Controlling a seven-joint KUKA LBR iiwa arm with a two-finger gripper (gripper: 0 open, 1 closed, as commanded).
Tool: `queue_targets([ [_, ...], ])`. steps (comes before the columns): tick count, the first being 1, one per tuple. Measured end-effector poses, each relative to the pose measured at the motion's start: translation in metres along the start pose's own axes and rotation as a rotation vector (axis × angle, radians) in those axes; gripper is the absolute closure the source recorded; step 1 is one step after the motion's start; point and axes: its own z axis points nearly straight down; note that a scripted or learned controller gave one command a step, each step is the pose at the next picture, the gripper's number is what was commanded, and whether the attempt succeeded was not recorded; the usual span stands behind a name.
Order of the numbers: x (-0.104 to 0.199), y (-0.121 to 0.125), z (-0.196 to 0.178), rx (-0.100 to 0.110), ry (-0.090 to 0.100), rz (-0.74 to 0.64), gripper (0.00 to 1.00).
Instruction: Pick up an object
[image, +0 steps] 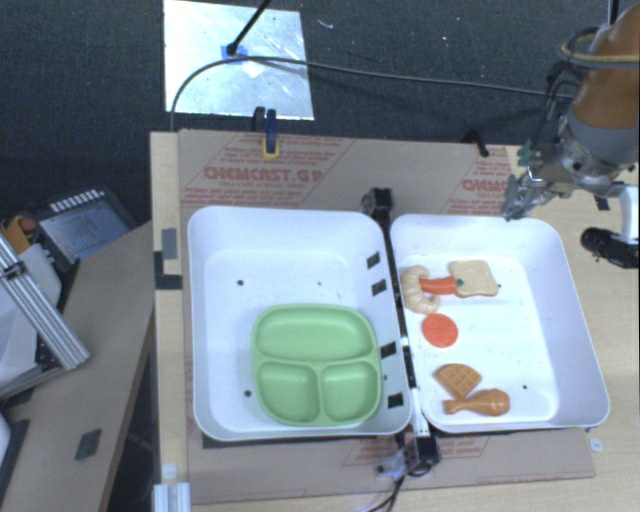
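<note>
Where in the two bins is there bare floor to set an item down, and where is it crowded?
Left bin: bare floor behind the green divided plate, up to the back wall. Right bin: bare on the right side, past the toast and drumstick. Crowded: the right bin's left side, where hot dog, orange disc and waffle sit close.

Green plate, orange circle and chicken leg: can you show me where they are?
green plate (317, 362): camera view, on the ridge between its compartments.
orange circle (439, 330): camera view, on the middle of its flat face.
chicken leg (484, 403): camera view, on its thick meaty end.
</note>
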Motion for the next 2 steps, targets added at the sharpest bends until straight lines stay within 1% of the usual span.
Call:
queue_targets([
  [1, 0.047, -0.004, -0.004, -0.001, 0.0, 0.0, 1.0],
  [2, 0.096, -0.018, -0.002, 0.0, 0.0, 0.0, 1.0],
])
